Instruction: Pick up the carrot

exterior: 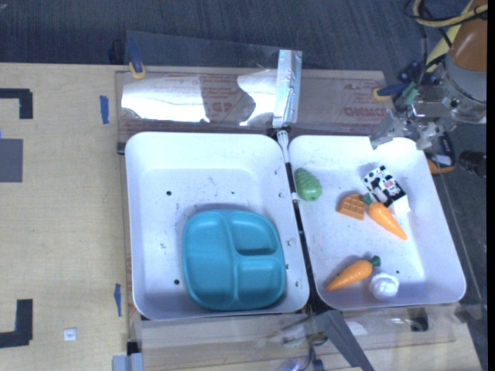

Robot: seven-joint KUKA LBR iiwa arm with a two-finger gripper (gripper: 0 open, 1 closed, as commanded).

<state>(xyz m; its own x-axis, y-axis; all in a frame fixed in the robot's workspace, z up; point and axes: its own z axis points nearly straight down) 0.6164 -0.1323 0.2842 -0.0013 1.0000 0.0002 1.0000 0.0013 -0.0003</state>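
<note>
Two orange carrots lie in the right bin [433, 207]. One carrot [385, 219] rests near the bin's middle right, pointing down to the right, with its green top against a black-and-white toy [382, 182]. The other carrot [349, 274] lies near the front edge, its green top pointing right beside a white round piece [384, 286]. My gripper [404, 130] hangs over the bin's far right corner, above and behind the upper carrot and apart from it.
A green toy vegetable [308, 184] sits by the wall between the bins. A small orange waffle-like piece [352, 205] lies left of the upper carrot. The left bin [155, 176] holds a teal divided plate [232, 260]. A clear panel [201, 91] stands behind the bins.
</note>
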